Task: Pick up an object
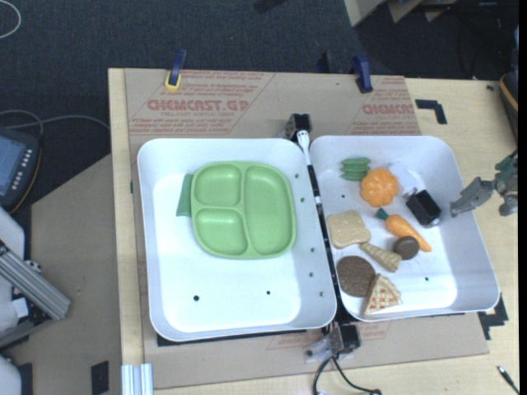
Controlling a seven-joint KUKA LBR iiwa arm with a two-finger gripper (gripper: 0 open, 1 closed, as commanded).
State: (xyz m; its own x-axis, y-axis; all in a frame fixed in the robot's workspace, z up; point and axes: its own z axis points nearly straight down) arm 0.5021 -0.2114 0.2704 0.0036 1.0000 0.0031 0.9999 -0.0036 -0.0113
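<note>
The right bin (461, 270) holds several toy foods: a green pea pod (356, 168), an orange pumpkin (379, 187), a small black block (423, 206), a carrot (403, 229), a bread slice (348, 229), a small brown ball (406, 248), a beige cone (383, 257), a dark brown cookie (355, 275) and a pizza slice (381, 295). My gripper (487, 199) hangs at the far right over that bin's right rim, just right of the black block and partly cut off by the frame edge. Nothing shows in its grasp.
The left bin (222, 303) holds a green divided plate (243, 208) in its upper middle. Both bins rest on a cardboard sheet (247, 97), with clamps at its far edge. A black divider (317, 212) runs between the bins.
</note>
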